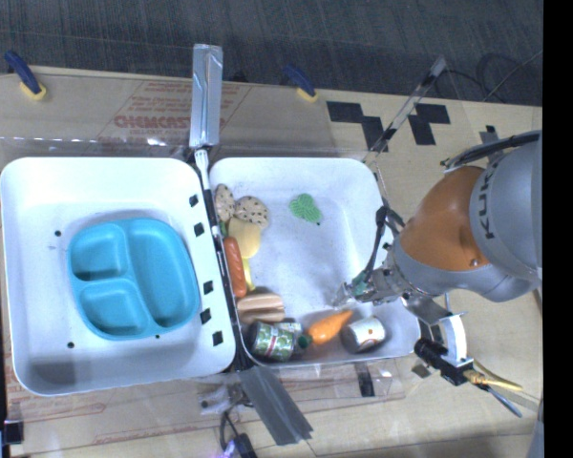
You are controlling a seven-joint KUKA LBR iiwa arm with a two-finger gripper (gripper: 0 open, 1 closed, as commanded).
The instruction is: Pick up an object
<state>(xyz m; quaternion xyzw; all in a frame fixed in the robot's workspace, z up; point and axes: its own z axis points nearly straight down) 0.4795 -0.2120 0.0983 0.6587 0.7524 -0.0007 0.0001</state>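
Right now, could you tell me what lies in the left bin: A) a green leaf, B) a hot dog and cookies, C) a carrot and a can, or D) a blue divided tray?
D: the blue divided tray rests in the left bin, while the carrot, can, green leaf, hot dog and cookies all lie in the right bin.

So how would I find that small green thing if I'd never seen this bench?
Look in the right white bin, the one without the blue tray. Most items crowd its left wall and bottom edge. The green piece lies alone near the top, the only green thing on open white floor.
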